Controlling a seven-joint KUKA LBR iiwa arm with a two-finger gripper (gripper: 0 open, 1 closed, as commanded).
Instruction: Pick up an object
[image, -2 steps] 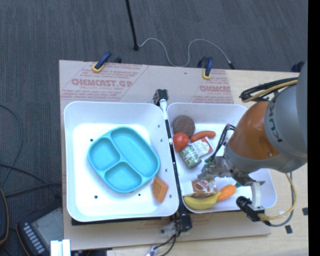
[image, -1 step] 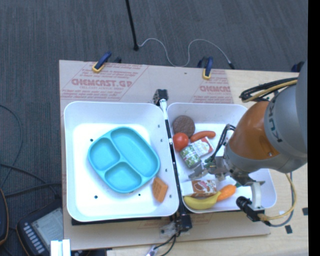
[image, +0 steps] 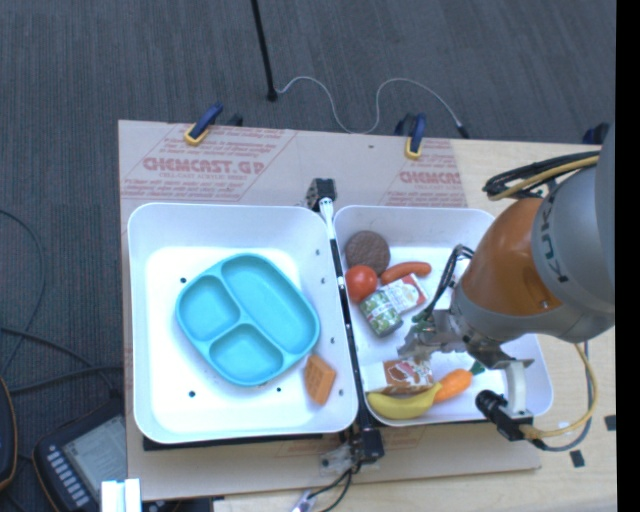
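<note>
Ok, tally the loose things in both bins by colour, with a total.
Blue: 1, plate
Orange: 3, wedge, carrot, sausage
Red: 1, tomato
Brown: 1, patty
Yellow: 1, banana
Mixed colours: 2, packets
Total: 9

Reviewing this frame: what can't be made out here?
- The gripper: its fingers are lost under the wrist in the camera view, so their state is unclear.
- The packet below it: partly covered, print too small to read.
- The right bin: its far right side is hidden by the arm.
</note>
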